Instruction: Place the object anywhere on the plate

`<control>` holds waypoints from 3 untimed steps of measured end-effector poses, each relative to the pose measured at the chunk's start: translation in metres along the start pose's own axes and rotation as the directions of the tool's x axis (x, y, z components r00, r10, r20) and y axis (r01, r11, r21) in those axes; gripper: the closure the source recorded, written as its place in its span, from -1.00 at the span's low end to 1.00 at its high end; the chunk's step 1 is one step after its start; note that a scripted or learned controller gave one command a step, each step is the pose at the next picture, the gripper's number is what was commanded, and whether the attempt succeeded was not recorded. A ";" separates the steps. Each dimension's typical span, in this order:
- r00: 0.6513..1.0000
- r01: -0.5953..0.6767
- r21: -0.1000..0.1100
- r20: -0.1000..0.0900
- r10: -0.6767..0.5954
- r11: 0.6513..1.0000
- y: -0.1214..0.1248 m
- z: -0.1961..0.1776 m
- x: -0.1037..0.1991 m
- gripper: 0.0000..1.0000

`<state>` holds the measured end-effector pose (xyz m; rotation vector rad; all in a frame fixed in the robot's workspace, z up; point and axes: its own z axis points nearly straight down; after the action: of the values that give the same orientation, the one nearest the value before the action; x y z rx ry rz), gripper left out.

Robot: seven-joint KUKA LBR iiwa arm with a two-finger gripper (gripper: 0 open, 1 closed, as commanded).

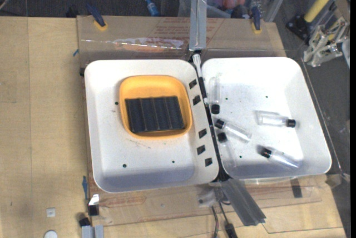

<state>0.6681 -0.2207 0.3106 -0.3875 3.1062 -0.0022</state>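
Currently, orange plate [156, 87] with black ridged block [154, 114] seated in left bin [105, 170], clear vials [273, 119] scattered at 3 o'clock in right bin [311, 98], gripper state cannot be told.

The yellow square plastic plate [156, 87] sits in the left white bin [105, 170], a black ribbed rectangular pad [154, 114] on it. Four clear black-capped vials [273, 119] lie scattered in the right white bin [311, 98].
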 end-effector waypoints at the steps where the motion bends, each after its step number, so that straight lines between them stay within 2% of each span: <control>1: 0.947 0.322 0.000 0.001 -0.322 0.947 -0.001 -0.029 -0.001 1.00; 2: 0.809 0.587 -0.001 0.002 -0.587 0.809 -0.001 -0.049 -0.001 1.00; 3: 0.569 0.822 -0.007 0.002 -0.822 0.569 0.000 -0.041 0.000 1.00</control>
<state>0.6680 -0.2209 0.3515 -1.7874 2.5755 0.0009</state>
